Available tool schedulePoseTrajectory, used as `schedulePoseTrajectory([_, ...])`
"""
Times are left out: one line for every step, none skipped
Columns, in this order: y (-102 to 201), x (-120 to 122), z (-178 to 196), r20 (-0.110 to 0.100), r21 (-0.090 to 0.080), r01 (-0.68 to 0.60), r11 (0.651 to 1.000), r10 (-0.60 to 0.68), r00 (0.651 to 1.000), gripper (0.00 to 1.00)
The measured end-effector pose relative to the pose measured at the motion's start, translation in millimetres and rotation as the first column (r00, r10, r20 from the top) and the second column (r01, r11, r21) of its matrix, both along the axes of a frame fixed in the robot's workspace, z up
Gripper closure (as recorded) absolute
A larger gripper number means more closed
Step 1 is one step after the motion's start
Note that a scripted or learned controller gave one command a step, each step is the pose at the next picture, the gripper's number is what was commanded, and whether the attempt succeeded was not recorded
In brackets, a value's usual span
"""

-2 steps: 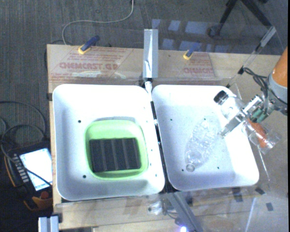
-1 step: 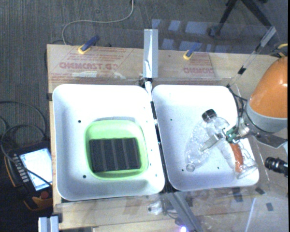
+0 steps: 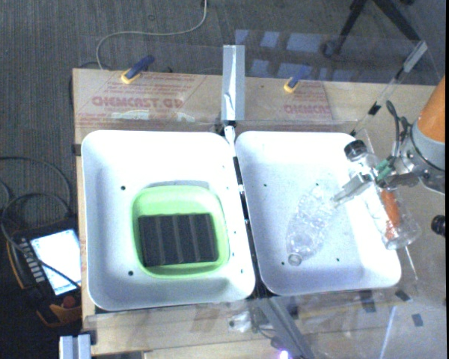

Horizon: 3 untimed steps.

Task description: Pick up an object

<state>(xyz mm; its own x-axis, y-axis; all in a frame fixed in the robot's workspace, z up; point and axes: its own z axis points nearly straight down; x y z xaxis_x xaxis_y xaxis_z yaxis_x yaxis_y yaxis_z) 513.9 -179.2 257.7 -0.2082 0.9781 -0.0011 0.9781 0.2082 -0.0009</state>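
Observation:
A crushed clear plastic bottle (image 3: 308, 223) lies slantwise in the middle of the right white bin (image 3: 284, 146), its cap end toward the front. My gripper (image 3: 353, 187) hangs over the right part of that bin, just up and to the right of the bottle's upper end. The grey arm with its orange band (image 3: 432, 118) comes in from the right edge. A clear object with an orange core (image 3: 391, 217) rests against the bin's right wall, below the gripper. Nothing is seen held.
The left white bin (image 3: 105, 172) holds a green tray (image 3: 181, 200) with a black ribbed insert (image 3: 176, 239). A metal divider post (image 3: 229, 88) stands behind the gap between the bins. Cables and a device lie on the floor at left.

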Motion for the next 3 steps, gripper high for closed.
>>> schedulePoseTrajectory([-44,20,-20,-0.001,0.001,0.119,0.993,-0.119,0.993,0.0])
schedulePoseTrajectory([-44,12,46,0.0,-0.001,0.218,0.976,-0.218,0.976,0.0])
schedulePoseTrajectory([-35,-18,124,0.002,-0.002,0.393,0.92,-0.393,0.92,0.0])
